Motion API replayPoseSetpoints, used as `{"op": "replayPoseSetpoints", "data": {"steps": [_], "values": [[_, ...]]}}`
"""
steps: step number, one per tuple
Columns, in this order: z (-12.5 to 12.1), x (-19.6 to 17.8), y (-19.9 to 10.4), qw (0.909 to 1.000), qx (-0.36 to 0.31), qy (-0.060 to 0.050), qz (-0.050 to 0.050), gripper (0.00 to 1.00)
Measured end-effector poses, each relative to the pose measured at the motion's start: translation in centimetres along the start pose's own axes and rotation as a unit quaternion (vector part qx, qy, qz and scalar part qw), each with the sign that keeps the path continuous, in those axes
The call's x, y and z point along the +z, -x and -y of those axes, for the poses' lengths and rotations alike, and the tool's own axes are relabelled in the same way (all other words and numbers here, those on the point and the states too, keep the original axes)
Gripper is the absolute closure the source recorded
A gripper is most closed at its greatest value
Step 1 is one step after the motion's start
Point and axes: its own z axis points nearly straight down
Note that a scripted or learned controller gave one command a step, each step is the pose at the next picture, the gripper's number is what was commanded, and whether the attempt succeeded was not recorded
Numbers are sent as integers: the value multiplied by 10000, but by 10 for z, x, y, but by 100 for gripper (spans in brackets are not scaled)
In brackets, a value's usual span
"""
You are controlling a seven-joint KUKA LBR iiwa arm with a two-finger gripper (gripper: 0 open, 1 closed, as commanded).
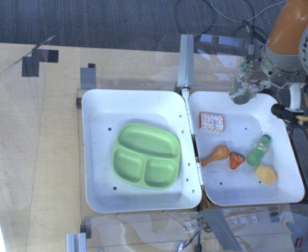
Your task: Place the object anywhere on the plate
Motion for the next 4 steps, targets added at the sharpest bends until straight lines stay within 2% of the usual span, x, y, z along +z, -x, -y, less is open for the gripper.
{"op": "replayPoseSetpoints", "data": {"steps": [1,2,3,4], "values": [[63,29,-75,9977,-672,-19,-14,100],[82,26,-142,9937,-1120,16,-10,100],[108,28,-227,9852,-1716,-18,-15,100],[108,28,-227,9852,-1711,-17,-14,0]]}}
